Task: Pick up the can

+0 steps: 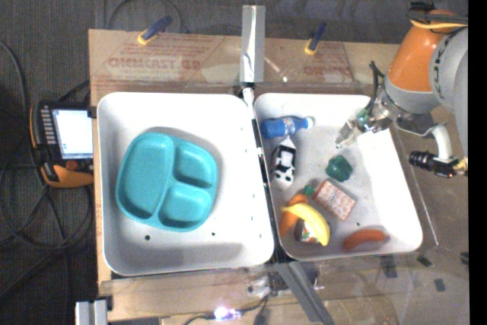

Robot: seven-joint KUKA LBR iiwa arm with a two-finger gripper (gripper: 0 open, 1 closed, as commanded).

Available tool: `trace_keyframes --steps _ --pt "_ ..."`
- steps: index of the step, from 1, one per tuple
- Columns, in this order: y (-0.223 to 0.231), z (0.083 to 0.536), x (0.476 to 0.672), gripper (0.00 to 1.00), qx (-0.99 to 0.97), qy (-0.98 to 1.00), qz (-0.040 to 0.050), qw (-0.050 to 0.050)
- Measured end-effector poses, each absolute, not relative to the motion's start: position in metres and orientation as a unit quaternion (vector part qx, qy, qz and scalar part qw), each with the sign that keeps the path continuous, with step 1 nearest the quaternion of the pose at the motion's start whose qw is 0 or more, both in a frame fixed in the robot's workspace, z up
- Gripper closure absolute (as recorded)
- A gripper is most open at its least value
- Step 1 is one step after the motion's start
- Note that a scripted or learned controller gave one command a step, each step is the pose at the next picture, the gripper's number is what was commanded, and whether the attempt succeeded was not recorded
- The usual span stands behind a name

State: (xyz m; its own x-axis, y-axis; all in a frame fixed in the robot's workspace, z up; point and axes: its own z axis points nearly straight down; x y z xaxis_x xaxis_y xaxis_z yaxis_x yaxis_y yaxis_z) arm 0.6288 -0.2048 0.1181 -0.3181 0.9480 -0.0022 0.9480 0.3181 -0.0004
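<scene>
The can [335, 199], reddish-brown with a pale label, lies on its side in the right bin [396, 164], near the middle and toward the front. My gripper [351, 131] hangs over the back of the same bin, up and slightly right of the can and well apart from it. A dark green object [339, 167] sits between the gripper and the can. Nothing shows in the gripper.
In the right bin also lie a blue and white bottle [285, 125], a black and white cow toy [284, 164], a banana [312, 222] on an orange item [290, 223], and a red-orange piece [364, 239]. The left bin [114, 240] holds a teal divided plate [167, 180].
</scene>
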Motion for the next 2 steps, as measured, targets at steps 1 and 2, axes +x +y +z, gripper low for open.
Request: trace_keyframes --steps 1,2 --pt "-0.205 0.118 0.629 0.00 0.584 0.812 -0.0017 0.001" --pt "-0.214 0.091 0.665 0.00 0.613 0.790 0.0017 -0.008"
